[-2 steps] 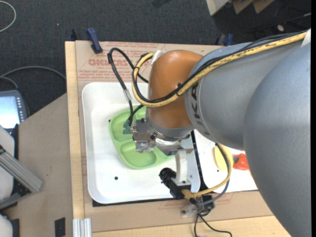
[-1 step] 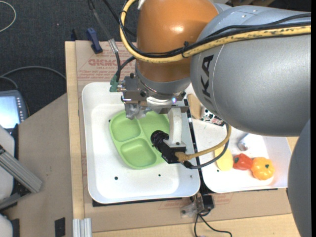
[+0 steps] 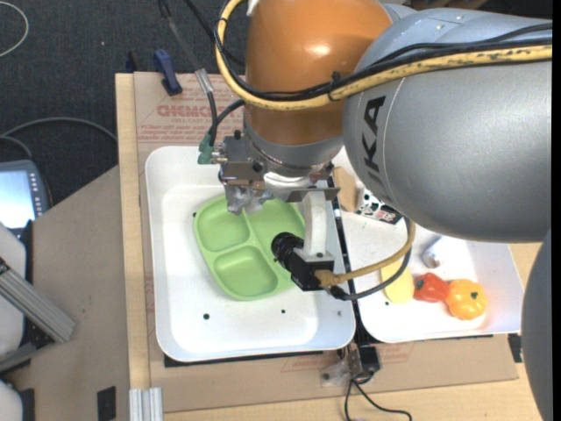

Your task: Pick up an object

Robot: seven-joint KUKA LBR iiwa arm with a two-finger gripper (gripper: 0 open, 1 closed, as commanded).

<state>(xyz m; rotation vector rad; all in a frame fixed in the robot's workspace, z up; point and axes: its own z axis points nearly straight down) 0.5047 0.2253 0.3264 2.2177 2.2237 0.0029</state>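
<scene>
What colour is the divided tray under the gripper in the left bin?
Light green. The divided tray lies in the left bin, seen in the camera view.

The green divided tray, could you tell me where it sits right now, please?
The green divided tray lies in the left white bin, toward its centre, directly beneath the gripper and partly hidden by it.

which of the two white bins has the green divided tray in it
The left shallow white bin. The green divided plastic tray lies there under the gripper; the right white bin holds the orange pepper toy.
</scene>
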